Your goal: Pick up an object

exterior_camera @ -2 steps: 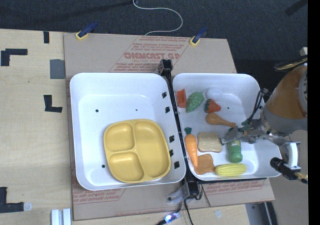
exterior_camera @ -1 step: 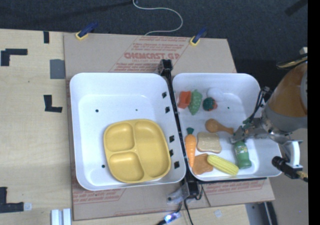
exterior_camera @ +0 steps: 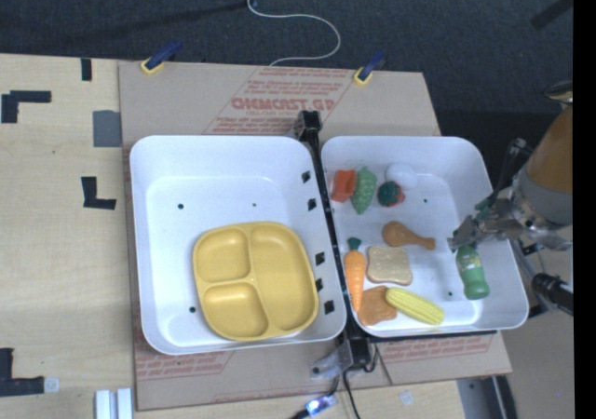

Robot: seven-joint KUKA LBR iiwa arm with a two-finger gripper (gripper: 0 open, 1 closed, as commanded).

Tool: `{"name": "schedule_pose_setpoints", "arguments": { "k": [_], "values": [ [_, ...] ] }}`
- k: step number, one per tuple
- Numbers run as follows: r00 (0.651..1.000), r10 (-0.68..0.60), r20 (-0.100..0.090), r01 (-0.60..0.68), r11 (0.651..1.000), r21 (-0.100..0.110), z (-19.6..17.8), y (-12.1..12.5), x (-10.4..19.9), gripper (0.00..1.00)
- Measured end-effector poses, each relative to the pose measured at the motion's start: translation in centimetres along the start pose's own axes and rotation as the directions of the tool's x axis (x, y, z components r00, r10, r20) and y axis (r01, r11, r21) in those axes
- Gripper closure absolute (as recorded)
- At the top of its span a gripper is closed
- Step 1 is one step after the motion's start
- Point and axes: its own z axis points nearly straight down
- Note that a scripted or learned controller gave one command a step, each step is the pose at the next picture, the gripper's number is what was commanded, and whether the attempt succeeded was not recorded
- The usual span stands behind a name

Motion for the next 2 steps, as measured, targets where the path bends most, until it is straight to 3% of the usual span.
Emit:
{"name": "schedule_pose_setpoints", "arguments": {
  "k": [2],
  "values": [
    [1.0,-0.001,-0.002,0.001,1.0,0.003,-6.9,-0.3,0.1,1.0]
  ]
}}
